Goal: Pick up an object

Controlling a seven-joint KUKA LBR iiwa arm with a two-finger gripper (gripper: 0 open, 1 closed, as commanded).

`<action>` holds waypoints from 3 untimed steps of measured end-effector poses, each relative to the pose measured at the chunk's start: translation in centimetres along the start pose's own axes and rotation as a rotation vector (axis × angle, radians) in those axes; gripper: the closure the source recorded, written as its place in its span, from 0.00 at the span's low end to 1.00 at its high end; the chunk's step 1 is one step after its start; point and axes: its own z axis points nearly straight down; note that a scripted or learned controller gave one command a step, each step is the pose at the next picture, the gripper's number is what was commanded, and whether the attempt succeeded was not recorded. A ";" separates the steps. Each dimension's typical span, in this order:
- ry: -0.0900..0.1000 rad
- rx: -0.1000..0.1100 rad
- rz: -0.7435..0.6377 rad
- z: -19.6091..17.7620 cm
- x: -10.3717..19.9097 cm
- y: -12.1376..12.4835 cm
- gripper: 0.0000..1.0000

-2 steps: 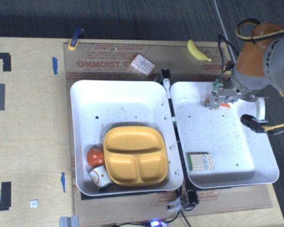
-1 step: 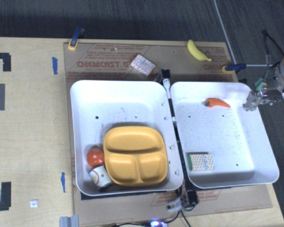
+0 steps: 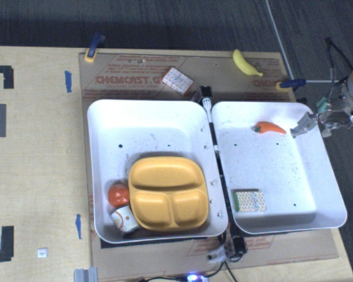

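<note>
Orange carrot (image 3: pixel 269 128) lay at the far side of the right bin (image 3: pixel 317 216), beside the gripper (image 3: pixel 315 124) hovering over that bin's right rim. Its fingers looked spread apart, gripping nothing. Yellow tray (image 3: pixel 167 191) sat in the left bin (image 3: pixel 106 128).

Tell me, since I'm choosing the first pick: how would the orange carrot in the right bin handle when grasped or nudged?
The carrot looks small and probably light. Its rounded, tapered body may roll or swivel on the right bin floor if nudged. Its smooth-looking surface could slip from the gripper unless grasped across its thicker part.
</note>
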 end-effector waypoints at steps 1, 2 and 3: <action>0.001 0.000 -0.002 10.9 3.6 2.0 0.00; 0.002 0.003 -0.002 10.9 9.9 2.0 0.00; 0.002 0.006 0.000 11.0 10.8 5.9 0.00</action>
